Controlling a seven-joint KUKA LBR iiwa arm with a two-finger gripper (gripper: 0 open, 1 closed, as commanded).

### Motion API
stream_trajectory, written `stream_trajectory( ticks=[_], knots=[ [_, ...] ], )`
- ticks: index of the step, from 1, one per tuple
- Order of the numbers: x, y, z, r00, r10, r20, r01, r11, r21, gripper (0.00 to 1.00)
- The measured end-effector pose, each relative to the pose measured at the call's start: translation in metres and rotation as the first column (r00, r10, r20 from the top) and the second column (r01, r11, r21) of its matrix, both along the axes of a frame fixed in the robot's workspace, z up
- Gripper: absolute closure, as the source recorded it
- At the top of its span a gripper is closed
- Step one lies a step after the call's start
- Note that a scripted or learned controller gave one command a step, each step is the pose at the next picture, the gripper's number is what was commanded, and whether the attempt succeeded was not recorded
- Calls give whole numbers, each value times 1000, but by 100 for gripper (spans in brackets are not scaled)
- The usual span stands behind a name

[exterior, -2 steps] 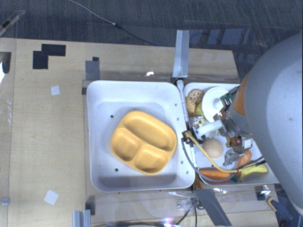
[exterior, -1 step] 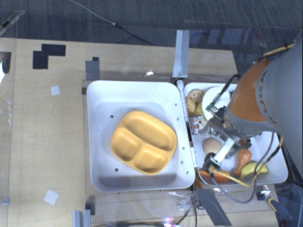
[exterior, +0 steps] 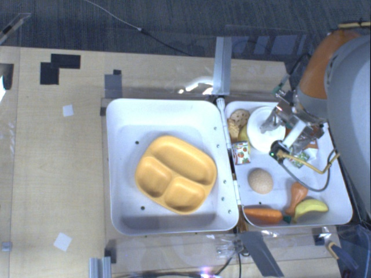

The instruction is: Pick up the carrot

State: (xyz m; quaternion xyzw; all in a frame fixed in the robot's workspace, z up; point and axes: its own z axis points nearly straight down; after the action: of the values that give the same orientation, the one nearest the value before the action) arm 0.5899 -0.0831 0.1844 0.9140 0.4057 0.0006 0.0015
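Note:
The carrot (exterior: 264, 215) is orange and lies lengthwise along the front wall of the right bin (exterior: 342, 210). My gripper (exterior: 275, 123) hangs over the back part of that bin, above a round white object (exterior: 258, 133), well behind the carrot. Nothing from the bin shows in its grasp. A second, shorter orange piece (exterior: 297, 193) stands tilted next to a yellow banana (exterior: 312, 207), just right of the carrot.
The right bin also holds a cookie (exterior: 237, 120), a small red-and-green carton (exterior: 242, 153) and a round tan bun (exterior: 261, 180). In the left bin (exterior: 119, 155) sits a yellow divided plate (exterior: 175, 172). A metal divider (exterior: 229, 161) separates the bins.

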Motion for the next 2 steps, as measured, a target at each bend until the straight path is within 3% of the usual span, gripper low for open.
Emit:
stream_trajectory(
  ticks=[1,2],
  knots=[
    [-94,70,0,998,-58,-3,58,998,5,0],
    [-34,14,0,972,-233,0,233,972,2,0]
  ],
)
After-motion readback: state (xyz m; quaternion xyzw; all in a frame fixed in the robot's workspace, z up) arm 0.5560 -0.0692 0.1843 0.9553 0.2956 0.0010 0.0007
